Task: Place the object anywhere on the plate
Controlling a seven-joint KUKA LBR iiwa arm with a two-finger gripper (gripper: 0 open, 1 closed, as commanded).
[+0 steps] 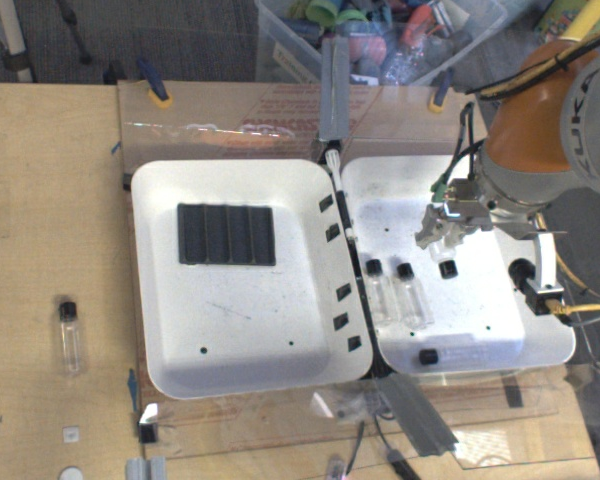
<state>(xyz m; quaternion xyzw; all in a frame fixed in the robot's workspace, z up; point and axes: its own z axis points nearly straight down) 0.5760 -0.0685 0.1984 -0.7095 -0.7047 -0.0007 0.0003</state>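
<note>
The hand (443,230), finger state impossible to tell, hovers in the right bin (540,343) just above two clear vials (398,293), which could roll or slip from a grasp, far right of the dark plate (226,234).

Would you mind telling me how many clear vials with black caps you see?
3: two vials side by side in the right bin, one on the bench left of the bins. The arm may hide others.

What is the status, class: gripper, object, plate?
Gripper above right bin, nothing visibly held. Two clear vials lying in that bin. Black ridged plate in left bin, bare.
</note>
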